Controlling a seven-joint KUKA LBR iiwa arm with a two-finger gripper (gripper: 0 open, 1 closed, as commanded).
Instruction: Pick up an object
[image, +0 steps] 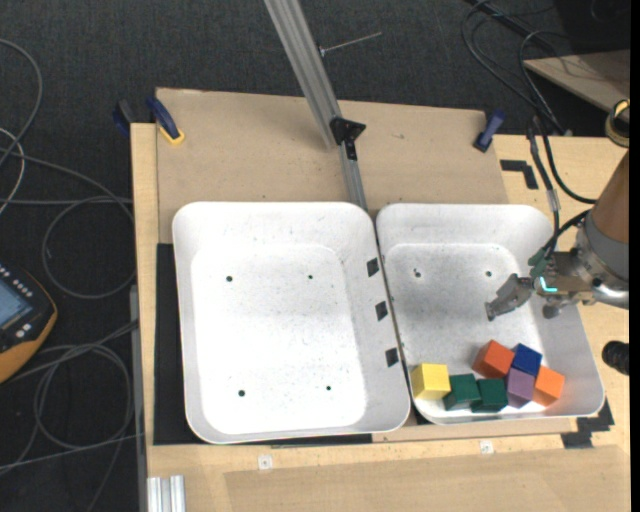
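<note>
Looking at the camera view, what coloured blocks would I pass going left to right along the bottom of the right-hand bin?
Yellow block → green blocks → red-orange block → purple block → orange block. A blue block sits above the purple one, so its place in the order is unclear.

No readable text, label, brand or number anywhere. Device (20, 318) at left edge has lit screen, but content too small to read. Black marks on bench (520, 170) are tape corners, not signs.
</note>
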